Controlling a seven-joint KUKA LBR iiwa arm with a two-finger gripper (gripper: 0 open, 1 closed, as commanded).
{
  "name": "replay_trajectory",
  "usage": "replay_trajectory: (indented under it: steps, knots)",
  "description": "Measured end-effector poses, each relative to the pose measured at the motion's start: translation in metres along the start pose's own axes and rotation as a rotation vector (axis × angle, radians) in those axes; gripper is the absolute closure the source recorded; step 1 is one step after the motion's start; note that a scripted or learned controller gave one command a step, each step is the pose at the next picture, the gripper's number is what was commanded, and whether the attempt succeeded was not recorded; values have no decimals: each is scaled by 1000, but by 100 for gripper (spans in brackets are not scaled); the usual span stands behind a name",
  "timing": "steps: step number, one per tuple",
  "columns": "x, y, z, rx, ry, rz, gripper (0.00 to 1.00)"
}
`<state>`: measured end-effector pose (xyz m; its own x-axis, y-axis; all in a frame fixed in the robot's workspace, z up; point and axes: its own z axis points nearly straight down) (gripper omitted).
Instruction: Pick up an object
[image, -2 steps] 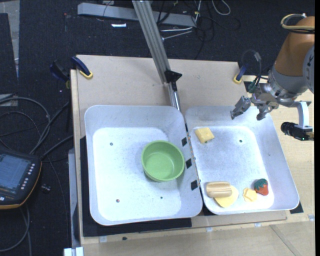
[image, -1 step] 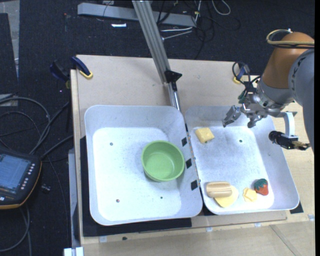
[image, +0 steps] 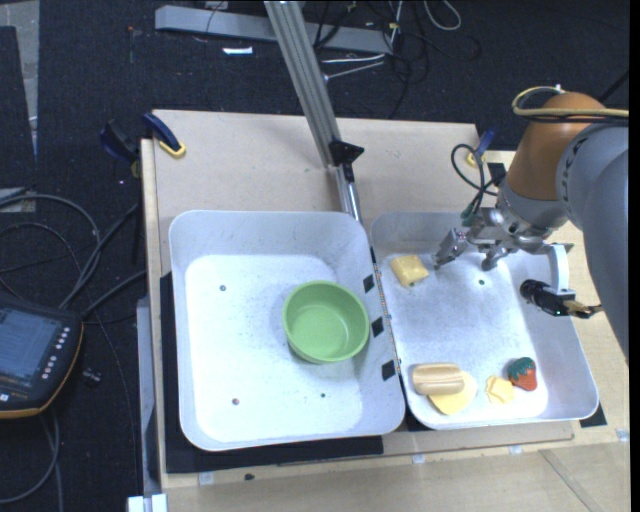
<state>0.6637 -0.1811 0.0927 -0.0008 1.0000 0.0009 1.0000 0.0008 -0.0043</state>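
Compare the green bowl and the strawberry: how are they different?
The bowl is much larger than the strawberry. The bowl is plain green and hollow; the strawberry is red with a green top. The bowl sits alone in the left bin; the strawberry lies in the right bin beside a yellow piece.

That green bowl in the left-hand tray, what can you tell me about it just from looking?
The green bowl is round, pale lime green, smooth and matte, plastic by the look of it. It stands upright, mouth up, with nothing visible inside. It rests on the floor of the left white bin, right of the middle, near the wall shared with the other bin. Nothing else touches it; the robot's hand is over the right bin.
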Motion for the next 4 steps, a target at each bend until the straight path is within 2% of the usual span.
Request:
replay_trajectory:
  steps: [1,3,4]
  knots:
    - [0,2,-14,-6,-2,-1,100]
    - [-10,2,-130,-10,-2,1,100]
    - [-14,3,-173,-8,-2,0,100]
